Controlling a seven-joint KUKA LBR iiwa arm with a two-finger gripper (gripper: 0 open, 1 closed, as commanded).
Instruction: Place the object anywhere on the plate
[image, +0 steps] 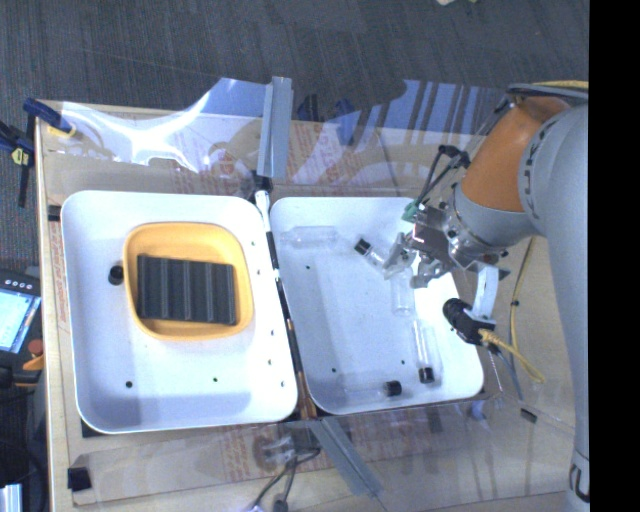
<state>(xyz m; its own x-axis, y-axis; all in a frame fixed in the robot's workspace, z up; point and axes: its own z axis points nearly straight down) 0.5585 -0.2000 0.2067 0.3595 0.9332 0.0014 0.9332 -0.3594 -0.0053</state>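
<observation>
A yellow plate (186, 241) lies in the left bin (90, 380). A dark grey ridged block (188, 289) rests flat on it, near its middle. My gripper (412, 266) hangs over the upper right part of the right bin (340, 340), far from the plate. A clear tube with a black cap (368, 249) lies just left of the gripper. Another clear tube (422, 348) with a black end lies below it, near the bin's lower right corner. Whether anything is held is hidden by the wrist.
A small black piece (116, 272) sits in the left bin beside the plate. Another black piece (393, 388) lies by the right bin's front wall. A raised divider (278, 290) separates the bins. Clear plastic sheeting (150, 135) lies behind them.
</observation>
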